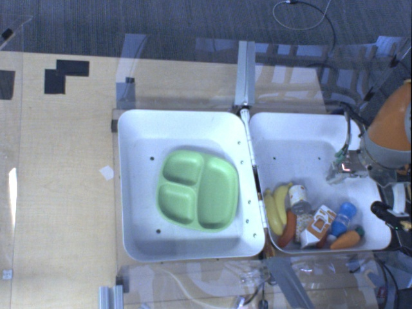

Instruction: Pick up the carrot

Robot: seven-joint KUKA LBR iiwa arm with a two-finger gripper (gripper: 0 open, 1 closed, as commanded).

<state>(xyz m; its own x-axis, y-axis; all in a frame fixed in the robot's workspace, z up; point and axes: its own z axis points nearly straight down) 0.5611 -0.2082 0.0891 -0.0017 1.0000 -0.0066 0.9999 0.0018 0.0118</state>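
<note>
Carrot (345,239) lying just below gripper (340,166), wedged against carton (318,226) and bottle (342,216); gripper state impossible to tell; risk of snagging a crowded neighbour instead

Pale wooden bench (58,192) below dark blue carpet (161,8) crossed by a cable (322,15).

Green three-compartment plate (198,188) lying in the left white bin (135,172), right white bin (290,137) holding a heap along its near edge, two yellow bananas (278,208), red sausage (288,229), small can (298,197), orange-and-white carton (317,227), blue-capped bottle (344,215)
</note>
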